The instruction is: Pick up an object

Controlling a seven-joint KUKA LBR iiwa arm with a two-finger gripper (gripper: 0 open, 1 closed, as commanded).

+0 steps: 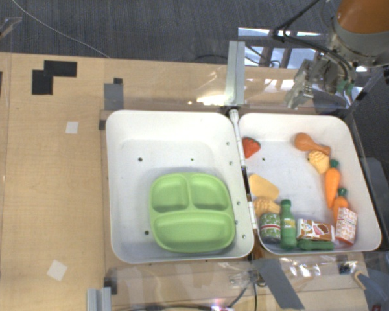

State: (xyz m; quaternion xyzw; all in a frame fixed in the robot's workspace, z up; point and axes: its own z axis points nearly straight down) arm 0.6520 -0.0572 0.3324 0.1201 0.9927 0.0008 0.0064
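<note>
My gripper (303, 91) hangs high above the back edge of the right bin (292, 129), its fingers spread apart with nothing between them. Below it in that bin lie a red strawberry-like piece (251, 147), a chicken drumstick (309, 142), a pale yellow piece (319, 162), two carrots (332, 183), a cheese wedge (264, 186), a green bottle (287, 223), a can (270, 226) and a small red carton (346, 225).
The left bin (136, 141) holds a green divided plate (191, 211) toward its front. A metal post (236, 73) stands behind the seam between the bins. Black tape marks (52, 75) sit on the wooden bench at far left.
</note>
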